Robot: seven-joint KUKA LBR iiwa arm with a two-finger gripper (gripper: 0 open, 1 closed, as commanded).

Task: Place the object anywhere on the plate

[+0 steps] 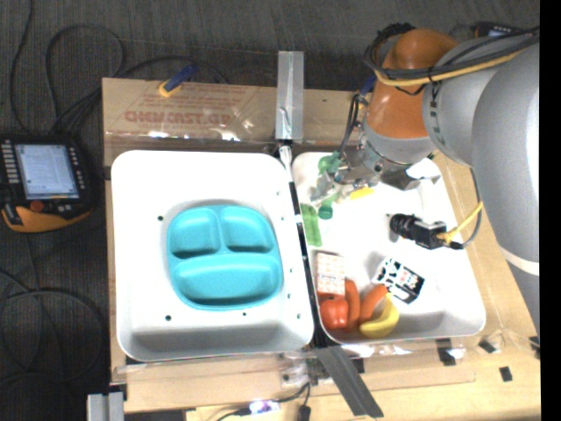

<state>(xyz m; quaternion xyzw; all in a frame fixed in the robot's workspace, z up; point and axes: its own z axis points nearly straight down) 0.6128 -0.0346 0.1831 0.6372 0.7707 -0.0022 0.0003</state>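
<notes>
Grey arm [491, 103] slants down, tool [337, 178] low over right bin [456, 305].

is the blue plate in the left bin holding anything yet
No. The blue plate shows bare compartments; the toys lie in the right bin, where the gripper is.

A: What's hid?
B: Arm [491, 103] runs off the right edge, covers the right bin [456, 235] far corner. Gripper [337, 182] tips lost in green clutter [326, 175], maybe bottles, too blurred.
A: Front pile?
B: Orange bits [346, 305] overlap, unclear.
</notes>
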